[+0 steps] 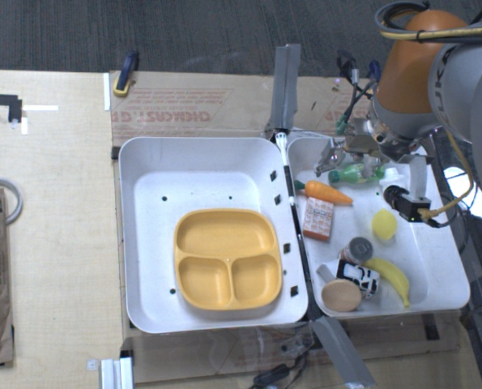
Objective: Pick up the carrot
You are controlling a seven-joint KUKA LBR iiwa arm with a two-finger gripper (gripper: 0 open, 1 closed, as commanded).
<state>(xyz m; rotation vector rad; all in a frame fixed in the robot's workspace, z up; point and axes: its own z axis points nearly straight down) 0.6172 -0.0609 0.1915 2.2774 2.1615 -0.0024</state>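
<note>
You are looking down at two white bins. The carrot (328, 192) is lying in the right bin (443, 290), near its back-left corner, just inside the divider, its tapered end pointing right. The gripper (334, 159) is hanging just above and behind it, apart from it; you cannot tell how its tips are set.

Writing: the cardboard (184, 104) behind the left bin is carrying faint red print, upside down, not readable. The small red packet (318, 218) just in front of the carrot is showing print too small to read.

Room: open floor is lying to the carrot's right, toward the lemon (385, 225). A green bottle (358, 172) is sitting close behind it, under the wrist.

Shapes: a smooth curved banana (392, 278), a black-and-white can (359, 276) and a tan round cup (340, 296) are crowding the front. The left bin (143, 217) is holding a matte yellow three-part plate (227, 259).
</note>
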